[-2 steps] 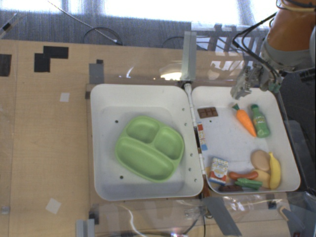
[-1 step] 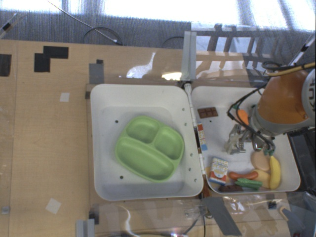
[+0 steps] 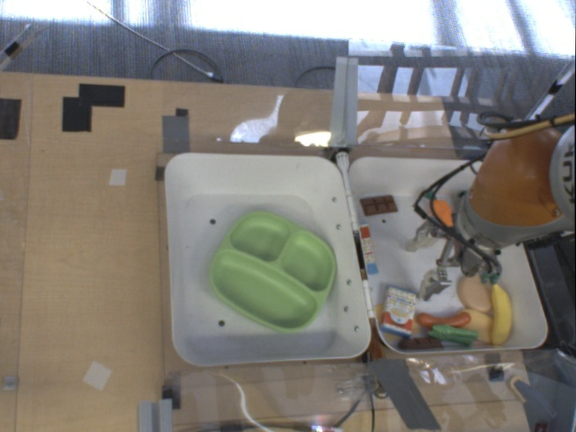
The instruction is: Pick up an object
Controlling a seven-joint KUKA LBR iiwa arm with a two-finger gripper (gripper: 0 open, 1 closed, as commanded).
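Observation:
My gripper [image 3: 429, 261] hangs over the middle of the right bin [image 3: 396, 176], below the grey arm with its orange band [image 3: 513, 183]. Its two metal fingers [image 3: 436, 283] stand apart, open, with bare bin floor between them. Just right of the fingers lies a pale peach egg-shaped item [image 3: 472, 292], and beside that a yellow banana [image 3: 501, 313]. Along the front wall lie a small printed box [image 3: 399, 309], a red sausage [image 3: 443, 319], a green item [image 3: 455, 335] and a dark brown piece [image 3: 419, 342]. An orange item [image 3: 442, 212] is partly hidden by the arm.
A brown chocolate bar [image 3: 378, 205] rests at the right bin's back left. A thin red-and-white stick [image 3: 367, 250] lies along its left wall. The left bin [image 3: 193, 331] holds a green divided plate [image 3: 270, 270]. Cables run by the arm at the right.

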